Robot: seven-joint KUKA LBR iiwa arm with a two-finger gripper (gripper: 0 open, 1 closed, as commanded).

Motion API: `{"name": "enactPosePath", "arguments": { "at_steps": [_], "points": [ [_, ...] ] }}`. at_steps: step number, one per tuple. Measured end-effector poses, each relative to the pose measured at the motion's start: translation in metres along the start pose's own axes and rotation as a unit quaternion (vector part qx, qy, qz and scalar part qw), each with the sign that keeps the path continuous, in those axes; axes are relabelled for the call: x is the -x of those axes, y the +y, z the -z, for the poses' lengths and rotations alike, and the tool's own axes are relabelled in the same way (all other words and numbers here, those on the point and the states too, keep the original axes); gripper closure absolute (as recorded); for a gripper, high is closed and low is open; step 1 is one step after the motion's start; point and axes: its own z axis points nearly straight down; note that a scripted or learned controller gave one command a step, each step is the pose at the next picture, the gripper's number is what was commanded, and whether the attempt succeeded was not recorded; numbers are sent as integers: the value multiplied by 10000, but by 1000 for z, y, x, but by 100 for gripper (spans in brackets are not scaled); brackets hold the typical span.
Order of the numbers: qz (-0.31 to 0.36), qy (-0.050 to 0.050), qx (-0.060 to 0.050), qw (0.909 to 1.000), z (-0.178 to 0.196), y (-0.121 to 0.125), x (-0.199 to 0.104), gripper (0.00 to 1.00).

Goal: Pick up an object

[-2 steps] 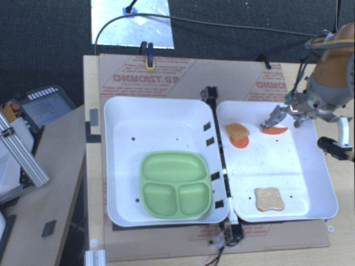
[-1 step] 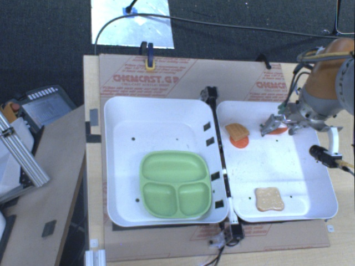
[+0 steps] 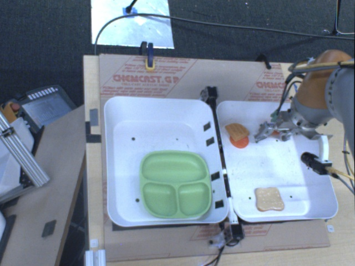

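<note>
Camera view: I see my metal two-finger gripper [image 3: 265, 133] empty, fingers spread, low in the right white bin [image 3: 316, 204], beside the tan-and-orange toy food piece [image 3: 238, 135], lined up for grabbing.

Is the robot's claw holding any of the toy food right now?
No, nothing is held. The gripper hangs over the right bin, beside the orange toy food but apart from it. The toast lies untouched near the front.
</note>
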Motion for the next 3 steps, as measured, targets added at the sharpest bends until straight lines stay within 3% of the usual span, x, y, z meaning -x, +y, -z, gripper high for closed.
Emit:
{"name": "enactPosePath", "arguments": {
  "at_steps": [1,3],
  "points": [
    [2,-7,30,10000,14,2,0,100],
    [0,-12,40,10000,130,12,16,100]
  ]
}}
